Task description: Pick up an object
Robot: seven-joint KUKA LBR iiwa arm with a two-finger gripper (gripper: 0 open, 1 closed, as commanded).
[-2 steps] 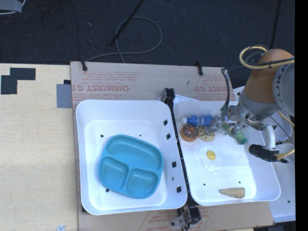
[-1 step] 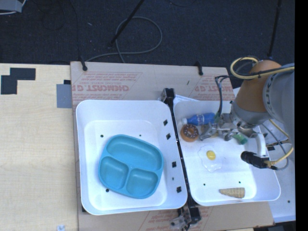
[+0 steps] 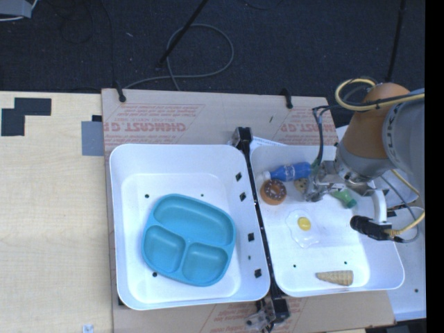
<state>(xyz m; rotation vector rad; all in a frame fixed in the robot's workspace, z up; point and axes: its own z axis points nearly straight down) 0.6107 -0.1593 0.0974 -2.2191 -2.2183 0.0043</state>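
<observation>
Looking down on my bench, I see the left bin (image 3: 125,186) holding a blue divided plate (image 3: 189,238) that lies flat toward its middle. My arm (image 3: 378,134) comes in from the right over the right bin (image 3: 388,272), grey with the orange band above the wrist. Its gripper (image 3: 318,189) sits low at the back of that bin, among a small cluster of things. Whether it is gripping anything I cannot tell from here; the tip is too small and cluttered to read.

Just left of the gripper lies a blue bottle (image 3: 291,171) on its side, and left of that a brown doughnut (image 3: 273,192). A green piece (image 3: 344,198) lies just right of the gripper. Nearer the front, a toy fried egg (image 3: 304,226) lies flat mid-bin, well apart from an ice-cream cone (image 3: 336,277) lying near the front wall.
</observation>
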